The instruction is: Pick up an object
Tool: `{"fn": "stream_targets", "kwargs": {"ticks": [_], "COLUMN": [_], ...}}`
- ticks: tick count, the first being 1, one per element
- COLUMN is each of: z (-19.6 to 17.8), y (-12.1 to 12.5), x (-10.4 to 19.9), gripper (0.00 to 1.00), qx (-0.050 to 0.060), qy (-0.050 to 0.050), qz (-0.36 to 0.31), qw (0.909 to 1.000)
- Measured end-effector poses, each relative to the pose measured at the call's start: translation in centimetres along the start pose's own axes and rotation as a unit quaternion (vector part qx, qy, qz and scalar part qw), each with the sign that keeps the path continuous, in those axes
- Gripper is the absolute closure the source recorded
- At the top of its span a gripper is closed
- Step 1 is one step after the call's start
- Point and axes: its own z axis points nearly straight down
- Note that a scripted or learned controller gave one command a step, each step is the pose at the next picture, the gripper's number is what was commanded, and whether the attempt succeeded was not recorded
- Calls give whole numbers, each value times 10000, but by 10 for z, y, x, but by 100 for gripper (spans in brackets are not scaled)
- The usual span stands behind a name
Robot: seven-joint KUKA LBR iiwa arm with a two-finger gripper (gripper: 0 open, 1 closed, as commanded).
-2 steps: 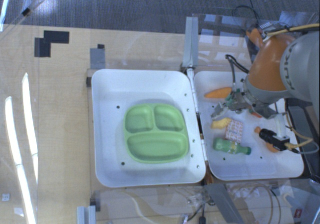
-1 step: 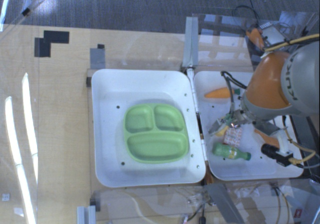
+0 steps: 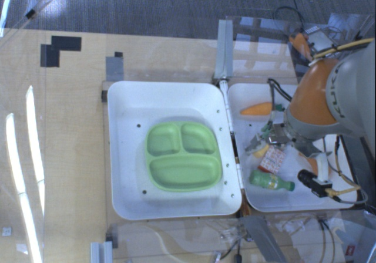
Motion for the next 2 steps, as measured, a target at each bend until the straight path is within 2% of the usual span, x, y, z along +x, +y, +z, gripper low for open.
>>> {"fn": "stream_targets", "kwargs": {"ticks": [1, 2], "z": [-13, -97], "y": [4, 68], "x": [0, 52], "gripper": [100, 100], "qx": [-50, 11], "qy": [-5, -13], "qz": [-8, 182], "qw": [10000, 9998]}}
